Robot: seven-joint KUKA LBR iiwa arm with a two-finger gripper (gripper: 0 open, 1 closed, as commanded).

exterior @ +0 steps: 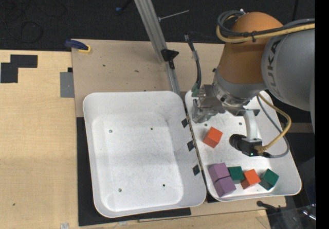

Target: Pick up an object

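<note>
The arm (267, 63) hangs over the right bin (288, 184). Its gripper (201, 112) is just beside an orange cube (212, 137); whether the fingers are open I cannot tell. A good grasp needs the fingers centred over this lone cube, away from the blocks (239, 177) near the front wall.

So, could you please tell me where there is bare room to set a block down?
The left bin has a bare floor from wall to wall. The right bin is crowded: purple blocks, green and orange cubes along its near edge, the arm above.
</note>
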